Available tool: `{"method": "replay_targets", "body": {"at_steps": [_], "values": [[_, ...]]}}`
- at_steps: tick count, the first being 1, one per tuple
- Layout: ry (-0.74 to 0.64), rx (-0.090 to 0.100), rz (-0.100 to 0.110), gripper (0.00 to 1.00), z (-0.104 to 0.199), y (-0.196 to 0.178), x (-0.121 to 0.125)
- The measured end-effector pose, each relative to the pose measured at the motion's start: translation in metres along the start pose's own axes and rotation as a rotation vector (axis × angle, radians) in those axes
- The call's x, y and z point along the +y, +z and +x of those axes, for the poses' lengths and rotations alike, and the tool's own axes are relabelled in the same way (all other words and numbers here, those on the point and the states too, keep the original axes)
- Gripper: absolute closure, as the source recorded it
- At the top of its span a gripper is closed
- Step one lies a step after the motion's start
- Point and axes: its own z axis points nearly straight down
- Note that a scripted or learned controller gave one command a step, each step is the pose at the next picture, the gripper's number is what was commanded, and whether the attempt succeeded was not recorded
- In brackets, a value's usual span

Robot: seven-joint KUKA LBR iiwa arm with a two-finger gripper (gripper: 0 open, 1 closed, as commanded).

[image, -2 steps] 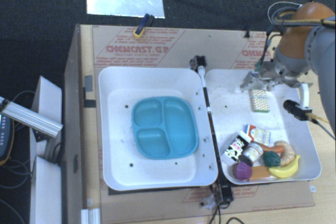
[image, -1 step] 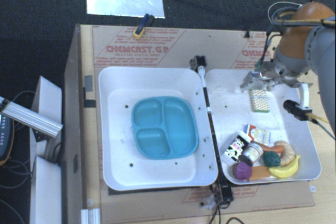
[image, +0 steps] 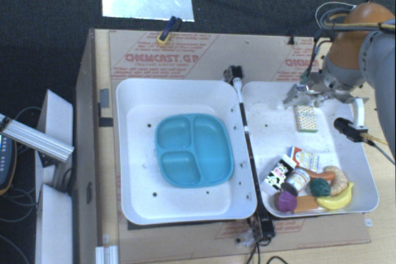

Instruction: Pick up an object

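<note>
My gripper (image: 304, 99) hangs over the far part of the right bin (image: 266, 102), open, with nothing between its fingers. Just in front of it a pale checkered block (image: 305, 119) lies flat on the bin floor, apart from the fingertips. A heap of toy food fills the bin's near right corner: a yellow banana (image: 338, 197), a purple grape bunch (image: 286, 201), a small can (image: 297, 179), a black-and-white carton (image: 278, 175), a green piece (image: 320, 187) and an orange carrot (image: 309, 203).
The left bin (image: 133, 133) holds a blue divided plate (image: 193, 149). A ridge (image: 245, 133) separates the two bins. The arm's orange band and grey wrist (image: 356, 40) stand above the right bin's far right corner.
</note>
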Motion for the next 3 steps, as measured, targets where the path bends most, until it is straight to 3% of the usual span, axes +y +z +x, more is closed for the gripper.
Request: {"method": "replay_targets", "body": {"at_steps": [3], "values": [[0.000,0.000,0.000,0.00,0.0000,0.0000,0.0000]]}}
